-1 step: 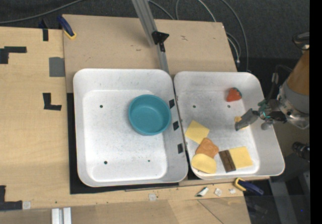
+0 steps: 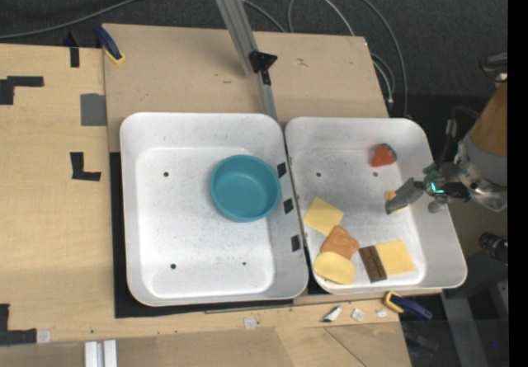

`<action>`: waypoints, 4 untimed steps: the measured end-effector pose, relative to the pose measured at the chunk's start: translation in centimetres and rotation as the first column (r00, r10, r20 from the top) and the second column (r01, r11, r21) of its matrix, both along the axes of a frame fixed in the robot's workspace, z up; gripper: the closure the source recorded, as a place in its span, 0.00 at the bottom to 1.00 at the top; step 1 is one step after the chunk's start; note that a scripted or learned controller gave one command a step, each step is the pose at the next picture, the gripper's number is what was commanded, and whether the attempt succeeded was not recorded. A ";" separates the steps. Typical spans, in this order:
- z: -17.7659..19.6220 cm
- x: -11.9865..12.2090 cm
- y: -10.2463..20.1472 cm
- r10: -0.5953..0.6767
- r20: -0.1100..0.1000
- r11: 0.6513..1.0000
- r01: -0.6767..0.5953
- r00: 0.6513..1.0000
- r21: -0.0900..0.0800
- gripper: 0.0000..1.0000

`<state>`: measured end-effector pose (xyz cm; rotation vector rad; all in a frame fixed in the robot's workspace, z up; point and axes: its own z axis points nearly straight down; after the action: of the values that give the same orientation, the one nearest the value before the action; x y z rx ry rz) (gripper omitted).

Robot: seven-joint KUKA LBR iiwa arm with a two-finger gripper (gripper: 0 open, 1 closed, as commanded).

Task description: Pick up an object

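The right bin (image 2: 412, 136) holds several small items. A red piece (image 2: 382, 156) lies near its back, and a yellow square (image 2: 322, 215) sits towards its left. An orange-brown lump (image 2: 339, 240) and a yellow oval (image 2: 334, 268) lie at its front left. At the front are a dark brown bar (image 2: 371, 263) and a yellow block (image 2: 395, 256). My gripper (image 2: 417, 199) hangs over the bin's right side, open with nothing between its fingers. One finger (image 2: 401, 196) is close to a tiny yellow bit (image 2: 389, 195).
A blue bowl (image 2: 244, 186) stands in the left bin (image 2: 148, 217). A grey metal pole (image 2: 235, 11) slants up from between the bins at the back. Cables (image 2: 346, 2) loop behind the bench. Yellow-and-blue clamps sit at the bench's back left (image 2: 110, 44) and front right (image 2: 402, 303).
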<state>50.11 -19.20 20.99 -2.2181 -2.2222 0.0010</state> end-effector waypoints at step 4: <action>-4.7 0.6 1.3 0.001 0.005 1.000 -0.001 1.000 -0.001 1.00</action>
<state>50.74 -17.92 16.30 -2.2206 -2.2264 -0.0032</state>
